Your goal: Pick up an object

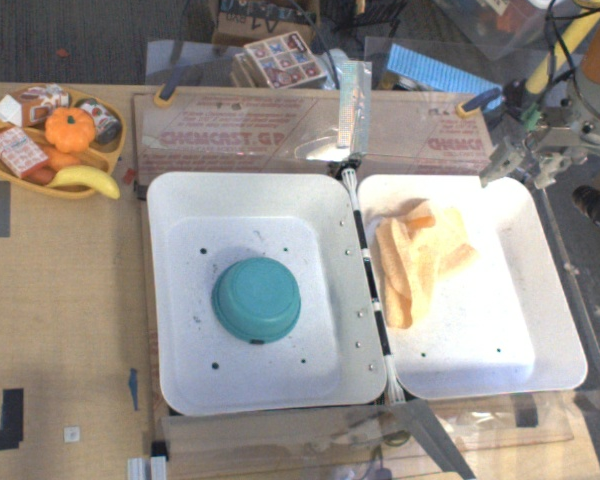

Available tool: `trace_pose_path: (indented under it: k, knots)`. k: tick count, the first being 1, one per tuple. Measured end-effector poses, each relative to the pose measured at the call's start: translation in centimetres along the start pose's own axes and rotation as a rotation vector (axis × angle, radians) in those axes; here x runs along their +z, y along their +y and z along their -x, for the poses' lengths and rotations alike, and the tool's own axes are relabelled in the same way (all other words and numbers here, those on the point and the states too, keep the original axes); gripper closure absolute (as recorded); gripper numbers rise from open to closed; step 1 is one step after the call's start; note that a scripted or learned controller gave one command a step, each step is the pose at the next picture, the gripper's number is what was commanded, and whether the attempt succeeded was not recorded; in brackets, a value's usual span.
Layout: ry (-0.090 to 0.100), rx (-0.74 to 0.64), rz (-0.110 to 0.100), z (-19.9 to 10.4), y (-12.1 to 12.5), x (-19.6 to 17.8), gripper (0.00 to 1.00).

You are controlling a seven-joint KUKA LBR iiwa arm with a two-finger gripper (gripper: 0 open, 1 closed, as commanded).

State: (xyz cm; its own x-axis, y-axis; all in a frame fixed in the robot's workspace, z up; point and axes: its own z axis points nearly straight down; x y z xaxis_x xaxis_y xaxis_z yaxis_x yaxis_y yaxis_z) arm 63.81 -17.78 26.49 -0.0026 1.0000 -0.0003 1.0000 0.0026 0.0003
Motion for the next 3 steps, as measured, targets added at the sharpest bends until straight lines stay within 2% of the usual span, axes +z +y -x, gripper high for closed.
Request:
trace_pose_path:
  k: [1,2,3]
  knots:
    - [0.000,-0.144,0.000,-0.9,1.3,16.2,0.00]
    - [-0.001,-0.173,0.007,-2.2,-1.5,17.6,0.00]
    - [-0.002,-0.349,0.007,-5.7,-2.6,17.6,0.00]
